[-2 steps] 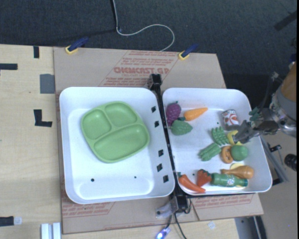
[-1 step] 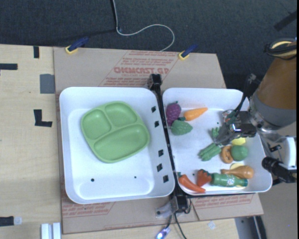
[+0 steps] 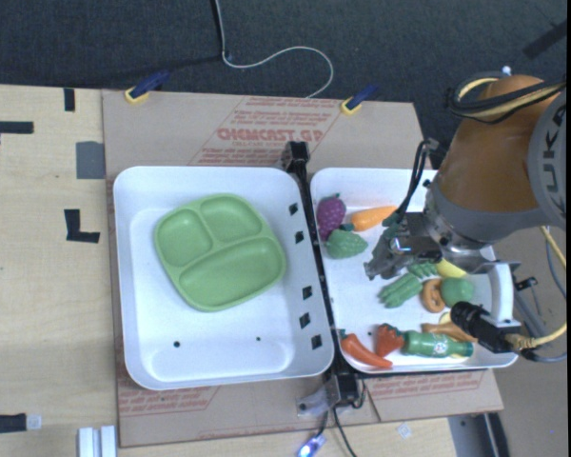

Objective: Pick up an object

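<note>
A light wooden bench top (image 3: 38, 284), marked with black tape shapes (image 3: 76, 225) and a grey patch (image 3: 90, 158), carried a sheet of printed brown cardboard (image 3: 257, 131) held at its far edge by two blue-and-yellow clamps (image 3: 148, 85). Beyond the bench lay dark blue-grey carpet (image 3: 95, 17), across which a thin white cable (image 3: 266, 60) looped. Lighting was even and soft.

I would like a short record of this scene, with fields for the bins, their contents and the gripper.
left bin: holds a green divided plate
right bin: holds toy food
toy food seen: purple grapes, orange carrot, green bottle, red pepper
gripper: low over the right bin, above green toy vegetables
held object: none visible between the fingers
arm: reaches in from the right
</note>
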Available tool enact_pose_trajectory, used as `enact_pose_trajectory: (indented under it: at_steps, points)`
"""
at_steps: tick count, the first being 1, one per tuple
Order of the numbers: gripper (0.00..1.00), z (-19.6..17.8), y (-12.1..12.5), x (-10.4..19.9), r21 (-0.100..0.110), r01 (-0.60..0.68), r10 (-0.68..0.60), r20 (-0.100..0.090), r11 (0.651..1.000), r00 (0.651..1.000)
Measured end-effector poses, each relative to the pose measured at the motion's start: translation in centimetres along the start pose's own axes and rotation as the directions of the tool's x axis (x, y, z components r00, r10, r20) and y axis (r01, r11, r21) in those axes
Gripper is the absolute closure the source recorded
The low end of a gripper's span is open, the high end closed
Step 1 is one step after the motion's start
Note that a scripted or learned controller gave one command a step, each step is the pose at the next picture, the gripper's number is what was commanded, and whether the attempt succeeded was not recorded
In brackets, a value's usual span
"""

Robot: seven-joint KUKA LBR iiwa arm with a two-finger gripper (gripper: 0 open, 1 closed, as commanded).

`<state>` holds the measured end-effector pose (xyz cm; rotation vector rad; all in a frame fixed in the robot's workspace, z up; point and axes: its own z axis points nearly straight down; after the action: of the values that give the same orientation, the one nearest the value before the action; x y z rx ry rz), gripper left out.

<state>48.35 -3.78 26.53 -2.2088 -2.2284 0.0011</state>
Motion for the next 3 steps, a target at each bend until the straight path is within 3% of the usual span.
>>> enact_pose_trajectory:
  at_steps: [1,2,3]
  points:
    - [1.00,-3.9,11.4,6.9,-0.012,0.001,-0.001,0.002,1.000,1.000]
    - [1.00,2.9,7.1,3.7,0.005,-0.010,0.010,0.003,1.000,1.000]
    - [1.00,-0.6,4.6,3.8,-0.002,-0.007,0.007,0.002,1.000,1.000]
